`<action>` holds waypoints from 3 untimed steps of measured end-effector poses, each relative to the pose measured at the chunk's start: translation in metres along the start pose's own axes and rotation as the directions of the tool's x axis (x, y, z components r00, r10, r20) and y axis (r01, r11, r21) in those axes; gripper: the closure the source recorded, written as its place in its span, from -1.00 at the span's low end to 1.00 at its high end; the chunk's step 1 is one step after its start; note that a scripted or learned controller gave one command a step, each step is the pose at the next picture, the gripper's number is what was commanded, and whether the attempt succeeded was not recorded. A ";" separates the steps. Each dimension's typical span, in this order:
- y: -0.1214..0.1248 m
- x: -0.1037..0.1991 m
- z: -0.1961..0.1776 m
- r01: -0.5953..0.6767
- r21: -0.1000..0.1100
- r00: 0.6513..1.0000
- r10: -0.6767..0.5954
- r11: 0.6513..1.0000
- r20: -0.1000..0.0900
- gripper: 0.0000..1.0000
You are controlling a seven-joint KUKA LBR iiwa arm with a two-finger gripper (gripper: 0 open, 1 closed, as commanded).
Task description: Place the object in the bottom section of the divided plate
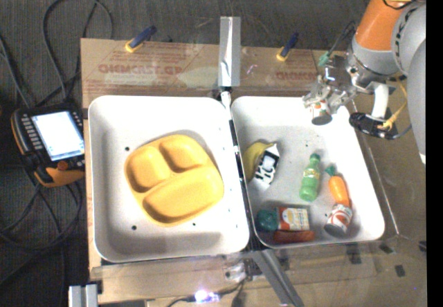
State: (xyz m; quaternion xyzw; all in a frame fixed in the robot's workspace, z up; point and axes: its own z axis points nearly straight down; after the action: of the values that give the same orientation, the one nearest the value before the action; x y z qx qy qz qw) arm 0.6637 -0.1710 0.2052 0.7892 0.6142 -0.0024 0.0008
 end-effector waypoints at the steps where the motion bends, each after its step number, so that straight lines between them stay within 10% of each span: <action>1: -0.065 0.047 -0.018 0.321 -0.001 0.947 -0.321 0.947 -0.005 1.00; 2: -0.134 0.043 0.048 0.255 0.002 0.967 -0.255 0.967 -0.005 1.00; 3: -0.190 0.111 0.023 0.309 0.002 0.951 -0.309 0.951 -0.005 1.00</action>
State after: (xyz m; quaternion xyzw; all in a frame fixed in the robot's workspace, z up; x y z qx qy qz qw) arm 0.5071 -0.0169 0.1823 0.6833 0.7302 -0.0016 -0.0020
